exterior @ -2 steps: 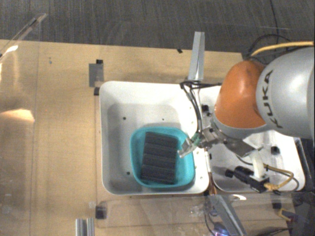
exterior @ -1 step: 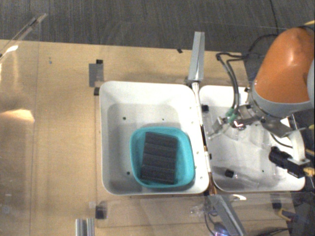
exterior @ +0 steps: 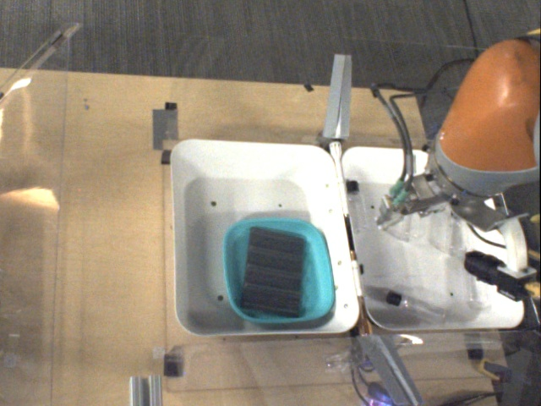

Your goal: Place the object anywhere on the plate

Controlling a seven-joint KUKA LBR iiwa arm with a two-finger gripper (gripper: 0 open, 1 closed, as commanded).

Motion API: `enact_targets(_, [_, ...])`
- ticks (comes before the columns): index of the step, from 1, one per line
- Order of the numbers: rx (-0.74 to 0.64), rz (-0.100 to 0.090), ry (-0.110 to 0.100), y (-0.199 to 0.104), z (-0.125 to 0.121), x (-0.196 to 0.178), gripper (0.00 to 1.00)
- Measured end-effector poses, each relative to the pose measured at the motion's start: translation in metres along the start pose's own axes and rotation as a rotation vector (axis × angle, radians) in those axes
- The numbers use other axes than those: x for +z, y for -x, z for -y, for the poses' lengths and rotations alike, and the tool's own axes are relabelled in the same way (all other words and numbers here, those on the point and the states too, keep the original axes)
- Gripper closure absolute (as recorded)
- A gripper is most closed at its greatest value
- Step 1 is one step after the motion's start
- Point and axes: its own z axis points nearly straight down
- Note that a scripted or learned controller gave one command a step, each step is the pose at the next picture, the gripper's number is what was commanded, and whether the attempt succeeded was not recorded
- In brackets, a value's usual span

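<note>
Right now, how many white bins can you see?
2. The left bin holds a teal plate with a dark object; the right bin sits under the arm.

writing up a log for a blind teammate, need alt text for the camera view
A dark grey ribbed rectangular block lies on a teal square plastic plate in the left shallow white bin. The grey arm with an orange band reaches over the right shallow white bin, its gripper low near that bin's upper left corner.
</note>
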Motion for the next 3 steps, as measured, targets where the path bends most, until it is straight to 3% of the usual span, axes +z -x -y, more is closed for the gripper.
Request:
enact_targets(1, [-0.089,-0.005,-0.012,-0.021,-0.050,0.099,1.00])
enact_targets(2, [-0.088,-0.005,-0.011,-0.021,-0.050,0.099,0.00])
enact_targets(3, [-0.199,0.000,-0.002,0.037,0.006,-0.129,0.00])
